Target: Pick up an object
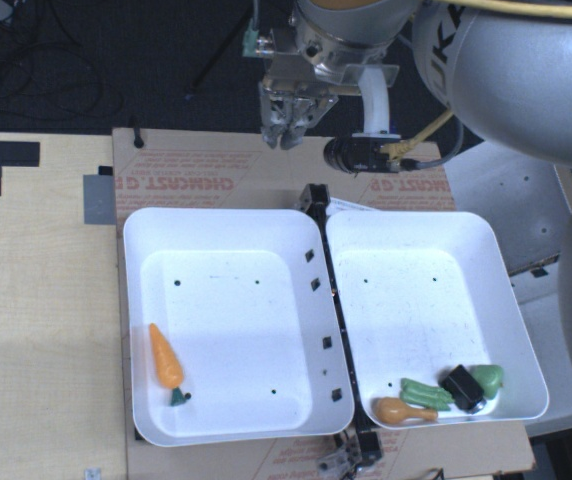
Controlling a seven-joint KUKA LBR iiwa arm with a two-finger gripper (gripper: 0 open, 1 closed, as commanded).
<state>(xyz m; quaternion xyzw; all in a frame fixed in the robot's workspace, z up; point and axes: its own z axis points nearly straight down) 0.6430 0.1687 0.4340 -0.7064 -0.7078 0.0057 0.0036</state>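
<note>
My gripper [288, 133] hangs high above the bench, over the cardboard behind the left bin [136, 268], with nothing between its fingers. An orange toy carrot [166, 358] with a small green top lies at the left bin's front left. In the right bin [511, 288], at its front right corner, lie a green bean pod [426, 395], a black block [463, 387], a green leafy piece [489, 376] and an orange-brown pear-shaped toy [403, 411], all close together.
Brown cardboard [206, 173] lies under both bins. A black clip strip [324, 298] runs between the bins. The arm's grey body [506, 58] fills the upper right. Cables lie on the dark floor behind the bench.
</note>
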